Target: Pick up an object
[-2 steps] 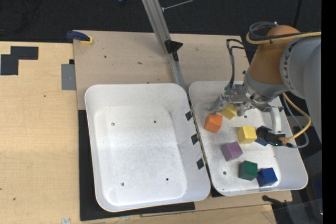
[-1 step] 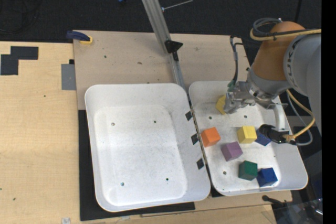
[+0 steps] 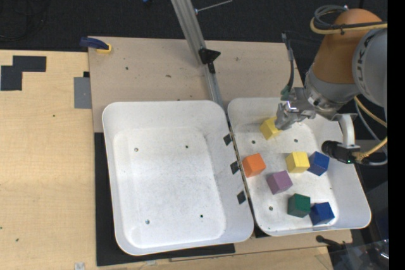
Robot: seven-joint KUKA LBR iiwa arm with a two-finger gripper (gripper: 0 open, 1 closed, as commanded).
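Several small coloured blocks lie in the right bin (image 3: 351, 196). A yellow block (image 3: 270, 128) sits near the bin's far left part. My gripper (image 3: 286, 116) hangs just right of and above this block, close to it or touching it; I cannot make out whether it has hold of it. Further forward lie an orange block (image 3: 254, 164), a second yellow block (image 3: 297, 162), a blue block (image 3: 319, 163), a purple block (image 3: 278, 181), a green block (image 3: 299, 205) and another blue block (image 3: 322, 212).
The left bin (image 3: 164, 174) stands beside the right one, with black clips (image 3: 235, 166) along their shared edge. A slanted aluminium bar (image 3: 186, 16) rises behind the bins. The arm's orange band (image 3: 338, 60) and cables (image 3: 354, 152) hang over the right bin's far right side.
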